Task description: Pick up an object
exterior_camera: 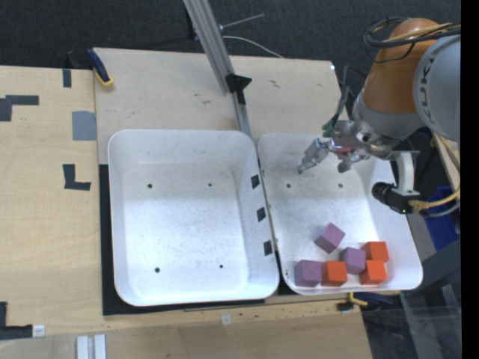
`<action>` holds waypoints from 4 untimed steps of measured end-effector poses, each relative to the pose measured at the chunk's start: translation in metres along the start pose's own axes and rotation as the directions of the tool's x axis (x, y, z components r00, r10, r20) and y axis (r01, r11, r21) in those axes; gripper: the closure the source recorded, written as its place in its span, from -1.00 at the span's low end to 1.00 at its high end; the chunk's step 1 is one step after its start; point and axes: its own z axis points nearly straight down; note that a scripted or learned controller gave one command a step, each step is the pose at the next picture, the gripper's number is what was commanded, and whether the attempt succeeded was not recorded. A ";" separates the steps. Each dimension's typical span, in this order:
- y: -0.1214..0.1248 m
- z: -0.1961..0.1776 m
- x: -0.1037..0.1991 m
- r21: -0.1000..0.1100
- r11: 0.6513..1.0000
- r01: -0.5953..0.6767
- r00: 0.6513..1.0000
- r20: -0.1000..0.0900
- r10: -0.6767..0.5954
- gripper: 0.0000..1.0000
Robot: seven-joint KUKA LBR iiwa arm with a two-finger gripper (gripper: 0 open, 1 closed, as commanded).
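Observation:
Several small blocks lie in the near right corner of the right bin. Three are purple: one lies apart toward the middle, one sits among the orange ones, one is by the front wall. Three are orange. My gripper hangs over the far part of the same bin, well behind the blocks. It is open, its two fingers spread, and nothing is between them.
The left bin stands beside the right one, their walls touching. A slanted metal rail runs from the top of the view down to the gap between the bins. A black cable plug hangs off the arm at the right bin's right rim.

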 end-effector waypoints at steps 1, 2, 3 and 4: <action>-0.065 0.057 -0.065 0.010 1.000 -0.009 1.000 0.001 0.009 -1.00; -0.098 0.130 -0.031 -0.002 1.000 -0.002 1.000 0.003 0.002 -1.00; -0.098 0.120 -0.030 0.002 1.000 -0.001 1.000 -0.001 0.001 1.00; -0.076 0.125 -0.048 -0.007 1.000 0.000 1.000 -0.001 0.000 1.00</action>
